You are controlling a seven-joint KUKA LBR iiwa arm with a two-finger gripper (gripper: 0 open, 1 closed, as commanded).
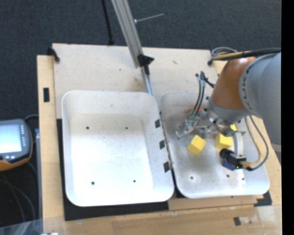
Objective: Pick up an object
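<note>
Over right bin (255, 182), gripper (193, 126) beside yellow block (196, 144), grip state unclear, left bin (71, 131) alongside.

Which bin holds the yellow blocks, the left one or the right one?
The right bin. Both yellow blocks lie on its floor, below the arm's wrist.

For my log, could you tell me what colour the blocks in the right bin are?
Yellow blocks, camera view.
</note>
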